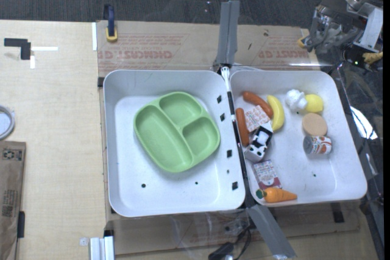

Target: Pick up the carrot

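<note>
Both bins (116,131) were white, and the left one held a pale green plate (177,131). In the right bin, the carrot (279,195) was orange with a green tip, the banana (277,112) and lemon (313,103) yellow, the two sausages (243,126) reddish-orange, the carton (261,143) white with black cow patches, and the cup (317,144) white with orange and red print under a tan lid. The bench (49,100) was light wood, with a blue-and-yellow clamp (109,24) at its back edge.
</note>
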Robot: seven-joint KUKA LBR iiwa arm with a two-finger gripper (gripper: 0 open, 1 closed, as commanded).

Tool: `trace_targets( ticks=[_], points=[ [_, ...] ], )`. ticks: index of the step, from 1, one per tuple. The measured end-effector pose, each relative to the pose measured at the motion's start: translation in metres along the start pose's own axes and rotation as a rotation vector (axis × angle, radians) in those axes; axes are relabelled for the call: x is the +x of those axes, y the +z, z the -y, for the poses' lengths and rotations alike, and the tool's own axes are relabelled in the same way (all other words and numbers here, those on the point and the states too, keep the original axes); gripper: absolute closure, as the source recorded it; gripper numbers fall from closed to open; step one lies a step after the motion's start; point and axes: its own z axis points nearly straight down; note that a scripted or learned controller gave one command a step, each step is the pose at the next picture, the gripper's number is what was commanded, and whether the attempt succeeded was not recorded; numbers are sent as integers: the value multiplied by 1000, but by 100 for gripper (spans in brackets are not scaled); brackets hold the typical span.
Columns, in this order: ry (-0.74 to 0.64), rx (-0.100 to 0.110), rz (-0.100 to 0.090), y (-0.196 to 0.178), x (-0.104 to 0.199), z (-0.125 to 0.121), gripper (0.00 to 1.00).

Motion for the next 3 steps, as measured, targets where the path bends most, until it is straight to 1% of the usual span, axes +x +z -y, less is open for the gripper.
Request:
trace_targets(
  ticks=[1, 2, 3],
  points=[
    [-519, 1, 0, 37, -36, -42, 100],
    [-1084, -3, -1, 95, -86, -84, 100],
    [-1083, -5, 1, 86, -87, -85, 100]
  ],
)
